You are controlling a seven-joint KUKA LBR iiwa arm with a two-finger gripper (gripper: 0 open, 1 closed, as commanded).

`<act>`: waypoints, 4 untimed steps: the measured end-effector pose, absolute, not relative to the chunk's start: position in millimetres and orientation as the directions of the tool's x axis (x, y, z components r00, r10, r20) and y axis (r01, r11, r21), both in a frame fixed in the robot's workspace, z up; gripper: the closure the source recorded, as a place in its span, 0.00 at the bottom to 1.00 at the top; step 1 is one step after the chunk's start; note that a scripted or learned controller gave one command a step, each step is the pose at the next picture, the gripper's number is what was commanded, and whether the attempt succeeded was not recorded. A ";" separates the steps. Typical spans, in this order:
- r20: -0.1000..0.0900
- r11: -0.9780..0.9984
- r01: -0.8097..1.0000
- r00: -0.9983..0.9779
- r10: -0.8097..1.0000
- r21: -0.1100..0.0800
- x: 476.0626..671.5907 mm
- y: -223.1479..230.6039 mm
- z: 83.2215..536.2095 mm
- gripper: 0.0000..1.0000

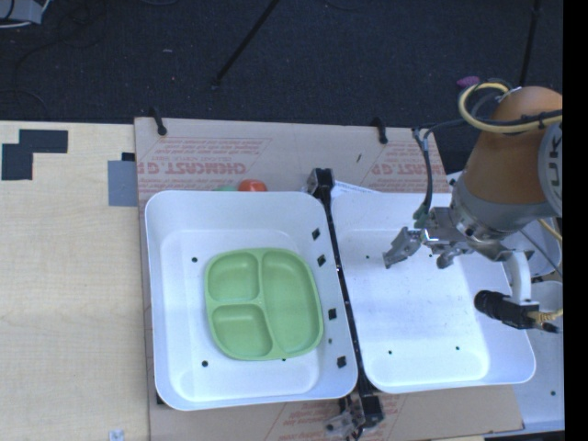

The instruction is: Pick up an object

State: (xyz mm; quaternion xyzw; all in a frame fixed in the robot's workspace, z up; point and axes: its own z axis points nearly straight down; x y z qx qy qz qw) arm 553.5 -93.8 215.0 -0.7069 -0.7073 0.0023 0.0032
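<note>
1. Plate, a pale green one with three compartments, lies flat in the middle of the left bin. It is the one thing in either bin to pick up.
2. Judging by its look, the plate is moulded plastic: light, stiff, smooth and probably a bit slippery. Lying flat, it gives little to grab from above. The raised outer rim or one of the ridges between its compartments looks like the best place to take hold.
3. Just behind the left bin's far wall, a small orange-red thing and a speck of green beside it sit on the cardboard; what they are is too small to tell.
4. The right bin sits beside the left one, their near walls touching along a black divider.
5. The pincer hangs over the far part of the right bin, well apart from the plate. Its fingers are spread apart, with nothing between them.
6. Count: one plate, two bins, one arm, one pincer, all on one counter.
</note>
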 end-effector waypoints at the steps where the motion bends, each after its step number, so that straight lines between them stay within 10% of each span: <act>1: 0.002 0.000 1.000 0.000 1.000 -0.011 548.3 -89.5 151.0 0.00; 2: 0.002 0.000 1.000 0.000 1.000 -0.009 538.2 -84.8 102.0 0.00; 3: 0.002 -0.008 1.000 0.008 1.000 -0.006 539.3 -87.0 114.7 1.00; 4: 0.000 -0.007 1.000 0.007 1.000 0.000 533.7 -87.1 158.2 1.00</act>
